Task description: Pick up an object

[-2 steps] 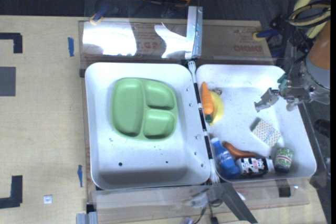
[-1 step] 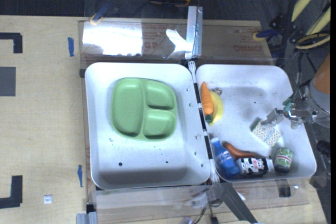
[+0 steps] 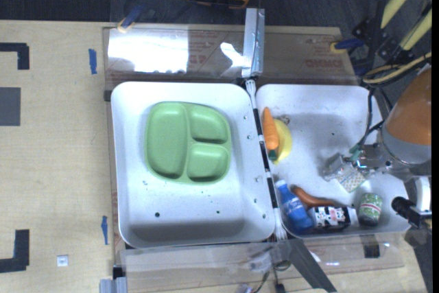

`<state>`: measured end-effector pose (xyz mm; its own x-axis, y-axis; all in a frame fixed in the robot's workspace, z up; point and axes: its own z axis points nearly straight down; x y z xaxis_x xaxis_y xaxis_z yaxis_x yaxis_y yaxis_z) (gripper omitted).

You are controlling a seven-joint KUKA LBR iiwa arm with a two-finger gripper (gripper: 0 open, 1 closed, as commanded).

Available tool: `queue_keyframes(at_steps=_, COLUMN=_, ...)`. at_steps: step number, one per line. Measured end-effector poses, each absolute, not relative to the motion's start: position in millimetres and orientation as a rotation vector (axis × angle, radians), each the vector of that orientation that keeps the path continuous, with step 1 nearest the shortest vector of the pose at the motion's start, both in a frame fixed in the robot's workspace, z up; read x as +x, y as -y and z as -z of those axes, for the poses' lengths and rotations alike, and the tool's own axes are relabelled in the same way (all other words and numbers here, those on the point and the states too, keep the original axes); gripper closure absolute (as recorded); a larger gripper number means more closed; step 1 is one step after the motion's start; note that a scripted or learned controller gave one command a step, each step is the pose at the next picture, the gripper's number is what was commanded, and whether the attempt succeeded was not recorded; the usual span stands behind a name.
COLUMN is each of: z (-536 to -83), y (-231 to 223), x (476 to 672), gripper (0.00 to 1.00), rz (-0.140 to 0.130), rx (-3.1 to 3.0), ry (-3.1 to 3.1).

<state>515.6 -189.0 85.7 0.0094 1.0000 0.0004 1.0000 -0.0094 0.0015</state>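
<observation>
We see two white bins: the left bin holds a pale green divided tray, and its floor carries a few small dark specks. In the right bin we find an orange carrot-shaped piece against a yellow object, a blue bottle, a curved orange-brown piece, a black-and-white patterned item, and a small green can with a light label. The arm shows an orange band over grey. The bench is pale tan with black corner marks and blue tape.

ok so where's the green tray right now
The green tray lies in the left bin, toward its upper middle, across the divider from the orange carrot.
</observation>
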Motion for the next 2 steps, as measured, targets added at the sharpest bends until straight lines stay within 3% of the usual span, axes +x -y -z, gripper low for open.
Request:
queue_keyframes(at_steps=1, z=-94, y=190, x=515.0, gripper=1.00, rz=-0.001, rx=2.234, ry=-2.207)
queue_keyframes(at_steps=2, z=-185, y=148, x=606.3, gripper=1.00, rz=0.005, rx=2.340, ry=-2.100)
